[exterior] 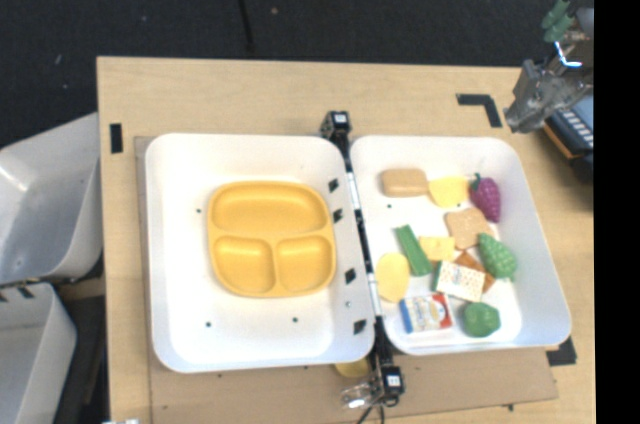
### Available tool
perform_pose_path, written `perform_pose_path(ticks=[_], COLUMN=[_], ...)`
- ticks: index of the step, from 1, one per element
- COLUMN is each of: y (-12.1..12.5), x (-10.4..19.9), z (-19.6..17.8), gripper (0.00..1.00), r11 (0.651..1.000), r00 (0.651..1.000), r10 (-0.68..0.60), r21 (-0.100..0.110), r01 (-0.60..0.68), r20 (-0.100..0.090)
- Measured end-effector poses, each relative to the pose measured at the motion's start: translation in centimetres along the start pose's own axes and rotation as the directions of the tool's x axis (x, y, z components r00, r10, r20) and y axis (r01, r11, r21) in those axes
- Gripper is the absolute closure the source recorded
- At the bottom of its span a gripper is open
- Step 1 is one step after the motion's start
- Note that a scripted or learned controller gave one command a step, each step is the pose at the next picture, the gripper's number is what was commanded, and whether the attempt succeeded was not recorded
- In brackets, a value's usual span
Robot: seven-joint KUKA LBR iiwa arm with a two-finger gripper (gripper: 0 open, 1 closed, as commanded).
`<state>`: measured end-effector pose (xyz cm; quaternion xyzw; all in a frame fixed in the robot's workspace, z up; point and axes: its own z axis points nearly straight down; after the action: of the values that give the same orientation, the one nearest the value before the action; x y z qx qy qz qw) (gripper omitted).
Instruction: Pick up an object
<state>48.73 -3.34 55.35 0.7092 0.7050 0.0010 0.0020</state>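
The right bin holds several toy foods: a tan bread loaf, purple grapes, a brown cracker, a green stick, a yellow lemon slice, a green broccoli, a white card box, a red and blue packet and a green pepper. My gripper hangs at the far right, above the bench beyond the bin's back right corner, well apart from all the food. Nothing shows in it.
The left bin carries a yellow divided plate. A black clip sits at the back of the seam between the bins. Black corner marks lie on the wooden bench. White tubs stand off the left edge.
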Motion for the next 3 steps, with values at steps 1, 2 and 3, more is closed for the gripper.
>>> perform_pose_path(ticks=[1, 2, 3], y=[0.2, 0.2, 3.1], x=[-7.0, -11.7, -8.6], z=[7.7, 13.5, 14.7], gripper=[1.0, 1.0, 1.0], r11=[1.0, 1.0, 1.0], r00=[1.0, 1.0, 1.0], r10=[0.001, -0.002, -0.01], r21=[0.01, 0.006, 0.004], r01=[-0.001, 0.002, 0.01], r20=[0.001, 0.001, 0.0])
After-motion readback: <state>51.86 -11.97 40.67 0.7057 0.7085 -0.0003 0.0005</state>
